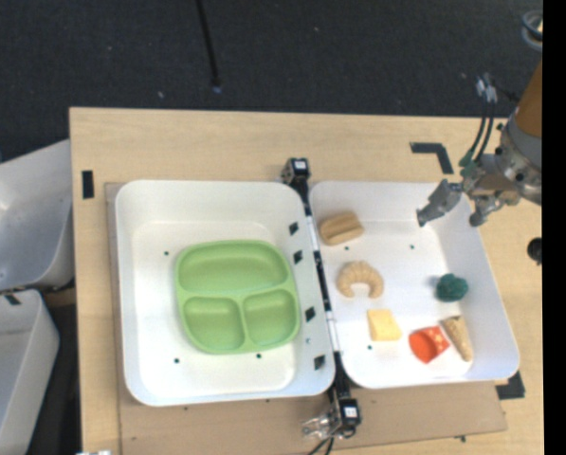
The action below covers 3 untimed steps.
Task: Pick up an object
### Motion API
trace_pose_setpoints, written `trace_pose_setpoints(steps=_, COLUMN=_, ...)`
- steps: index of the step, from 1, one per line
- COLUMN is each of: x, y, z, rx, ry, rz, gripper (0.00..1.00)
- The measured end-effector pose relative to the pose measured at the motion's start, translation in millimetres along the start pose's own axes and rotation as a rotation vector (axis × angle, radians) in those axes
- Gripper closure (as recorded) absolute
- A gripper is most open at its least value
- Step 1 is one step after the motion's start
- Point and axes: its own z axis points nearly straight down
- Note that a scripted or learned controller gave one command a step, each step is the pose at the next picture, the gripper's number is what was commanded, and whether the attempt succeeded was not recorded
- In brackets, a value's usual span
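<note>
Several food items lie in the right bin: a tan bread roll, a croissant, a yellow cheese block, a red piece, a tan wedge and a dark green broccoli-like piece. My gripper hangs over the bin's upper right part, open, with nothing between its fingers. It is above and slightly right of the green piece, well apart from it.
The left bin holds a green divided plate. A black clip sits at the top of the ridge between the bins. The bench's wooden edge runs around both bins.
</note>
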Motion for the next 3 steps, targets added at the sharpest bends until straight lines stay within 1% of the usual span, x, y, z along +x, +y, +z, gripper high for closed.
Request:
trace_pose_setpoints(steps=1, x=0.3, y=1.8, z=-6.2, rx=-0.011, ry=-0.002, rz=-0.002, gripper=0.0)
trace_pose_setpoints(steps=2, x=2.8, y=1.3, z=56.7, rx=-0.005, ry=-0.002, rz=-0.001, gripper=0.0)
trace_pose_setpoints(steps=3, x=0.5, y=-4.1, z=100.2, rx=-0.008, ry=-0.003, rz=0.0, gripper=0.0)
